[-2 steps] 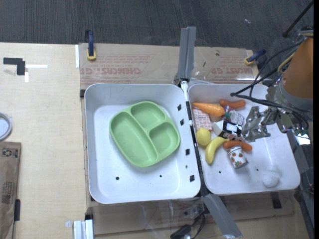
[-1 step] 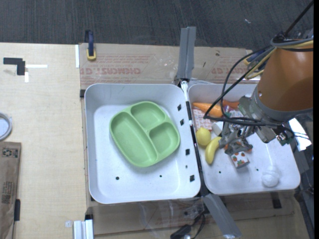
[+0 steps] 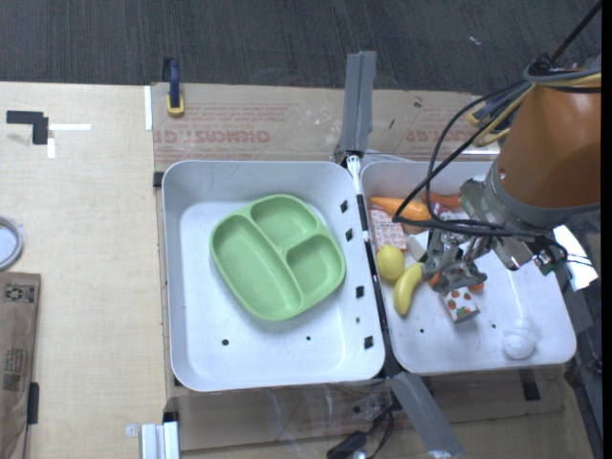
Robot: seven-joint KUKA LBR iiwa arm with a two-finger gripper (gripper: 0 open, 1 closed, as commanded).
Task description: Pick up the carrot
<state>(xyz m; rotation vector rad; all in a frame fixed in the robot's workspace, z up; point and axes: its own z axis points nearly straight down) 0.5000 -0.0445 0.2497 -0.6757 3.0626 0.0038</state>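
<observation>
The gripper (image 3: 457,273) hangs low in the right bin (image 3: 545,347), just above a small red-spotted carton (image 3: 462,305), with a banana (image 3: 406,288) and a lemon (image 3: 389,262) just beside it; whether its fingers are apart or together I cannot tell. To do this step well, it should probably shift toward the bin's far wall before descending, clear of the fruit. There lies the carrot (image 3: 400,207): orange, slim, lying flat, partly hidden by cables.

You see bright, even light from above. The white bins (image 3: 182,256) shine a little, shadows are soft, and the picture looks a bit grainy.
</observation>
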